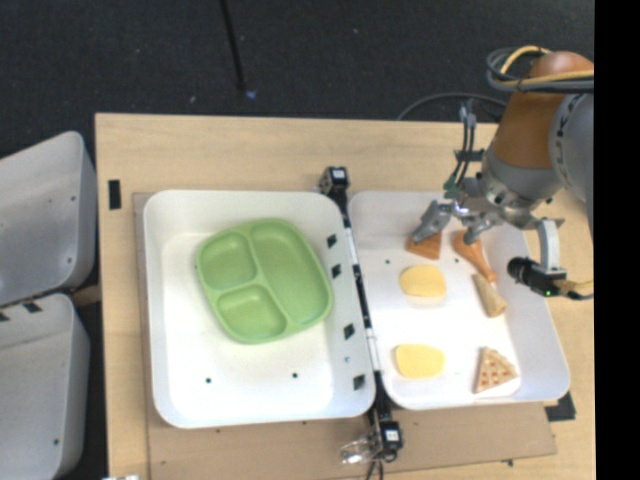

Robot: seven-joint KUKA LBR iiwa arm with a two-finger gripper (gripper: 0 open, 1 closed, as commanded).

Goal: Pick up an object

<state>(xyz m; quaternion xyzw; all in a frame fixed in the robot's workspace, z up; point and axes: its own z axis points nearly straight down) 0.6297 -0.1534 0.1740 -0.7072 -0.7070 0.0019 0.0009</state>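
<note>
Jaws [458, 223] spread wide over right bin [530, 373], nothing held, fingers straddling gap between 2 orange wedges [426, 244]. Below: 2 yellow rounds [423, 283], tan stick [489, 294], waffle triangle [494, 370]. Green tray [263, 280] in left bin [170, 368].

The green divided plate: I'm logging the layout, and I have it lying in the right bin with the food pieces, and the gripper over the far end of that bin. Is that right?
Not quite. The camera view shows the green divided plate lying in the left bin, alone. The food pieces are in the right bin, and the gripper is over that bin's far end, as you have it.
</note>
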